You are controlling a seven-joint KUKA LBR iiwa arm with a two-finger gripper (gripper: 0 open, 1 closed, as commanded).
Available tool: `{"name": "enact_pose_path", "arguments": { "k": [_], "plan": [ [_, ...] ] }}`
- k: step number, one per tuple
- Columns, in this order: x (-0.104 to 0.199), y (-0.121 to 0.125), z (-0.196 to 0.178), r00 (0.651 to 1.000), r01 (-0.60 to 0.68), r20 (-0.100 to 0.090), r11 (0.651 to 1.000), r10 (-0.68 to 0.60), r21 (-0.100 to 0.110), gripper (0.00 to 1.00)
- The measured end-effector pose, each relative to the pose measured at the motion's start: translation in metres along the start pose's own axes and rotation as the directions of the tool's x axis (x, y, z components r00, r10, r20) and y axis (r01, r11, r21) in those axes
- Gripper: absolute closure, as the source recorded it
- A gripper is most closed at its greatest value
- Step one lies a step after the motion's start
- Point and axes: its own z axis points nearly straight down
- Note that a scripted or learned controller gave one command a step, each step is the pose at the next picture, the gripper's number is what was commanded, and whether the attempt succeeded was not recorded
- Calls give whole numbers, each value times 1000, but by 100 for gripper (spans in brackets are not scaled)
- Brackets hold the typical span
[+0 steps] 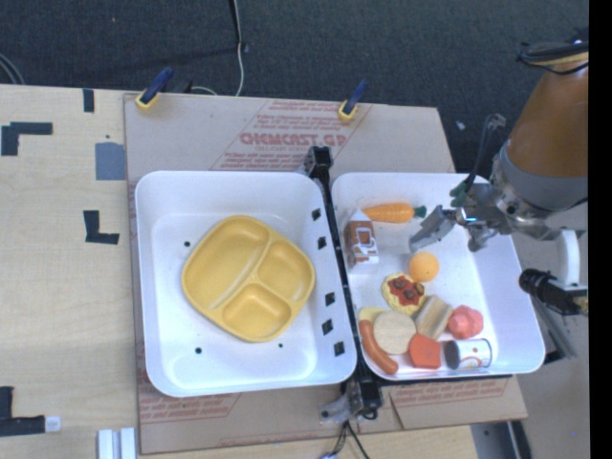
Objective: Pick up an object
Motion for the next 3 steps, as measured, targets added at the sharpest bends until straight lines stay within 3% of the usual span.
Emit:
{"name": "enact_pose_path", "arguments": {
  "k": [1,2,3],
  "plan": [
    [-32,43,190,1000,-3,2,1000,3,-4,0],
    [-11,90,181,1000,-1,15,1000,1,2,0],
    [-16,137,183,1000,-11,5,999,11,37,0]
  ]
}}
